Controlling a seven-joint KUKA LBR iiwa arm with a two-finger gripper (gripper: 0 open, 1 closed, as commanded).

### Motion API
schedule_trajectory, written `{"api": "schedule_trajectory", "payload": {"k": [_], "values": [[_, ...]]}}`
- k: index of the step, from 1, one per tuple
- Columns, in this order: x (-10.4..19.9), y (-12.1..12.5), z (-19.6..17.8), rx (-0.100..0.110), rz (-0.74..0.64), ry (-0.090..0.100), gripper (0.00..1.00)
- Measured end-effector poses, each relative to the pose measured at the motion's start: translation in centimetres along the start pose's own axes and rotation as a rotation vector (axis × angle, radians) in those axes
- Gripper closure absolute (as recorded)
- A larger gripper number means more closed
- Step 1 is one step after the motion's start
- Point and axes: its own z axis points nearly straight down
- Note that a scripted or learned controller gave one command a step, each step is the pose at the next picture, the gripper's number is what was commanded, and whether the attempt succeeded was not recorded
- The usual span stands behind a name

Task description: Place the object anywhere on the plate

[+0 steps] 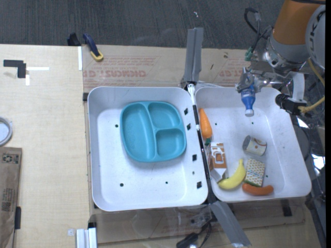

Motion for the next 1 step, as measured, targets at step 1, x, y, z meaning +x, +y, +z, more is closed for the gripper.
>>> {"api": "schedule_trajectory", "payload": {"k": [1], "values": [[5.49,-3.89,2.47,0.001,-0.061,0.001,1.00]]}}
